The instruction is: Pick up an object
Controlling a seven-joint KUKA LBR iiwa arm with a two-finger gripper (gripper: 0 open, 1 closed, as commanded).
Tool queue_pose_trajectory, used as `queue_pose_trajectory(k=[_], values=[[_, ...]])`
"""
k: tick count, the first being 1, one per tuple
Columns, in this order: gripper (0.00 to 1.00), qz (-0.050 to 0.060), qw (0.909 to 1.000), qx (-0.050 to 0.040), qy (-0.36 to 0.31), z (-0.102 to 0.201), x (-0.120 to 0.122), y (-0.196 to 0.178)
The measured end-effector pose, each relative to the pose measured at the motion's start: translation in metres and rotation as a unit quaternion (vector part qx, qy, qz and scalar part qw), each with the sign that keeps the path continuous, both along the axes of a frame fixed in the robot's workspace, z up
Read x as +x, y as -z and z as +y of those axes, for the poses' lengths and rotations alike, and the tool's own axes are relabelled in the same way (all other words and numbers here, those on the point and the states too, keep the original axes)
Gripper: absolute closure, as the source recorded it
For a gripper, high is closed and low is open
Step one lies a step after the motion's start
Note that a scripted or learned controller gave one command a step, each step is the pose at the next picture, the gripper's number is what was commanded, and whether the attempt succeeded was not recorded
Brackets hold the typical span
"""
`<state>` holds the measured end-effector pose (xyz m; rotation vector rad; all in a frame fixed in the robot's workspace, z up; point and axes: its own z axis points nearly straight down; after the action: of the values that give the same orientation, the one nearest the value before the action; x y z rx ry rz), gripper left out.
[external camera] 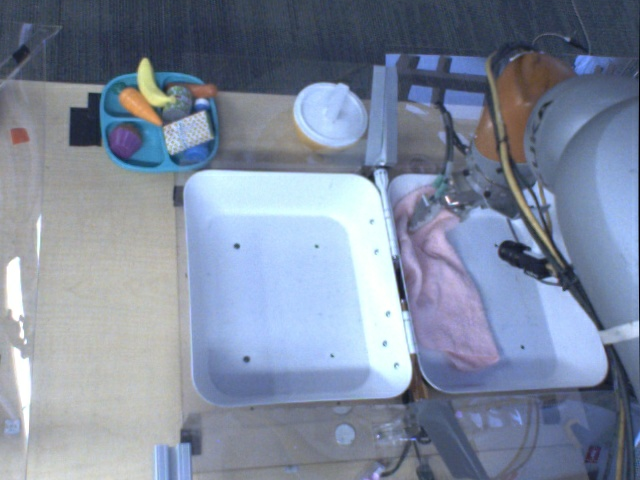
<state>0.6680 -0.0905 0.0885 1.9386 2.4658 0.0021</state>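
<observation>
A crumpled pink cloth (445, 288) lies along the left side of the right white bin (540, 363), running from the bin's far left corner down toward its near wall. My gripper (434, 208) hangs low over the cloth's upper end, right at the bunched fabric in the far left corner. The wrist and black cables (525, 253) above it hide part of that corner, and contact with the cloth is not discernible. The grey arm with its orange band (515, 88) comes in from the upper right.
The left white bin (290, 183) sits beside the right one, with a metal strip (397, 268) between them. On the bench behind stand a blue tray of toy food (160, 118) and a white lidded cup (330, 116). The arm's bulk (595, 178) overhangs the right bin's far right side.
</observation>
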Motion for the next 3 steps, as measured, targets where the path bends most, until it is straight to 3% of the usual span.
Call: queue_pose_trajectory(k=[1, 2, 3], values=[[0.00, -0.004, 0.9993, -0.0006, -0.037, -0.020, -0.075, -0.002], [0.00, 0.001, 0.9858, 0.0013, 0.168, -0.047, -0.089, -0.037], [0.00, -0.005, 0.9924, 0.0015, 0.123, -0.045, -0.126, -0.002]])
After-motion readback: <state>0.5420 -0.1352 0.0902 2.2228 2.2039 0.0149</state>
